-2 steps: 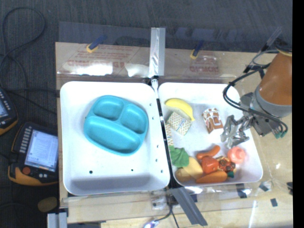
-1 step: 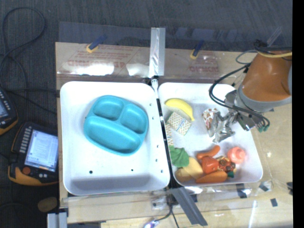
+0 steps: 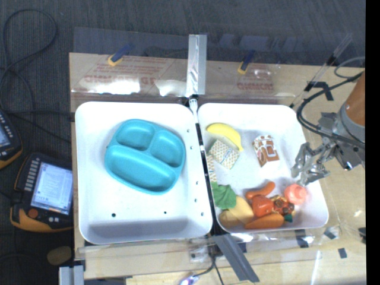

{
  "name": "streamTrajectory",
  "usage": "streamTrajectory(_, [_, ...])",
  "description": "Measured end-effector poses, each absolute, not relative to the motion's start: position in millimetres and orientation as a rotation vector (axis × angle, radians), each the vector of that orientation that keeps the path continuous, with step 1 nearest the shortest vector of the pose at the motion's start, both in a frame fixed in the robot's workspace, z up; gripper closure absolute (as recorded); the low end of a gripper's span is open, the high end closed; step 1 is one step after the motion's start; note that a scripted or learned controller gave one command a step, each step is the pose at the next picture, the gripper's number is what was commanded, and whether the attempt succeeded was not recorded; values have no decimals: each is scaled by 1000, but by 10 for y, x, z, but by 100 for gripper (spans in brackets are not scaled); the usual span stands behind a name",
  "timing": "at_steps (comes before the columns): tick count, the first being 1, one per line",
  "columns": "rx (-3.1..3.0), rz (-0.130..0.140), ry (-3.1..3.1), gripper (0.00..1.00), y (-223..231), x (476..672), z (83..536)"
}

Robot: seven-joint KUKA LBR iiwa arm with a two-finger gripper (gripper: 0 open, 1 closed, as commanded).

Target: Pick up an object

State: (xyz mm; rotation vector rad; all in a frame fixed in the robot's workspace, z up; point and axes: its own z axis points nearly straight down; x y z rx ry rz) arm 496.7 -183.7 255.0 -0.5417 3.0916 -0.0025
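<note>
Dark carpet lies around a wooden bench point(image 3: 136, 76) with two white bins. One shallow white bin point(image 3: 89, 218) holds a big blue divided plate point(image 3: 145, 155). Toys fill the other white bin point(image 3: 285, 114). Its metal gripper point(image 3: 309, 166) hangs open, holding nothing, just above a small pink ball point(image 3: 296, 193).

Divided plate point(image 3: 145, 155) in left bin point(image 3: 89, 212)

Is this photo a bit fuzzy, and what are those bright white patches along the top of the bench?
In the camera view, the whole picture is soft, so the small toys in the right bin blur together; the white patches are glare off a clear sheet behind the bins; the blue tray casts a faint shadow in the left bin.
</note>
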Motion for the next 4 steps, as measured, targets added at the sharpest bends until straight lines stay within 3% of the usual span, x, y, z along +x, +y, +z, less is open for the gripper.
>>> streamTrajectory(1, [-732, -2, 3054, 100, -2240, 4921, 2072])
streamTrajectory(2, [-813, 2, 3031, 100, -2215, 5050, 1150])
streamTrajectory(3, [-1331, 2, 2843, 100, -2077, 5245, 1088])
streamTrajectory(4, [-1146, 0, 2921, 100, -1895, 5632, 1947])
